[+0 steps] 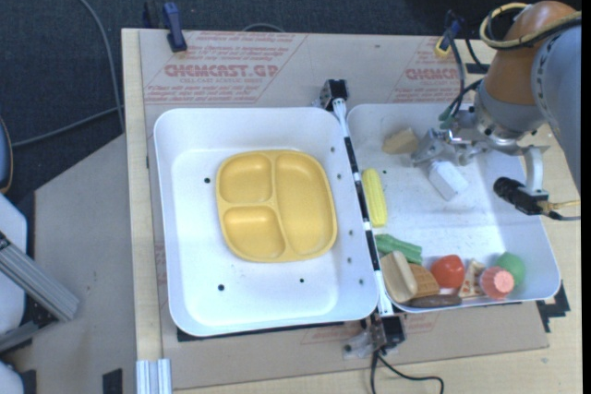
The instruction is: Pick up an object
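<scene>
Gripper [446,163] over right bin [540,240], above white block [447,181]; grip state: cannot tell. Block looks light, stiff, smooth; pinch across narrow sides. Corn [374,196] at nine o'clock.

plate [277,204] in left bin [185,152] | corn [374,197] in right bin [526,240]

The arm [545,60] has a smooth grey cylindrical housing with a rounded orange band above the wrist. A yellow-and-black cable loops over the orange section. The wrist carries a metallic grey flange and a black protruding fitting.
</scene>
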`<act>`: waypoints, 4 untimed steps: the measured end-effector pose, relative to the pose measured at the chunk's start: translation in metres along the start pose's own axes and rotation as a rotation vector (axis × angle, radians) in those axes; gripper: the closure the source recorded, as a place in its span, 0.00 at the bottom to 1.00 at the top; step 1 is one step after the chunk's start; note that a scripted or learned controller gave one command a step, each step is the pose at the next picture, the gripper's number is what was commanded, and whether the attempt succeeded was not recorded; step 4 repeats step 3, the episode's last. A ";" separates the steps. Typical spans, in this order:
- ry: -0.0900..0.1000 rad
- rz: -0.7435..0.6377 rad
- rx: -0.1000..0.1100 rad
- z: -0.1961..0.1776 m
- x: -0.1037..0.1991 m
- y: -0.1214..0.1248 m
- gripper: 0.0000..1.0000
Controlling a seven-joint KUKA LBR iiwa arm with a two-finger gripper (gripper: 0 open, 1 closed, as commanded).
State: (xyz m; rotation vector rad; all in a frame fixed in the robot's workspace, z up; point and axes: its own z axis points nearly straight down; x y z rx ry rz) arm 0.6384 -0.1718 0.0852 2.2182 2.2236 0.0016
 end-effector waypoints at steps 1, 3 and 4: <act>-0.004 -0.001 -0.002 -0.010 -0.001 0.000 1.00; -0.001 0.002 -0.001 0.000 0.074 -0.024 1.00; -0.001 0.002 -0.001 0.000 0.074 -0.024 1.00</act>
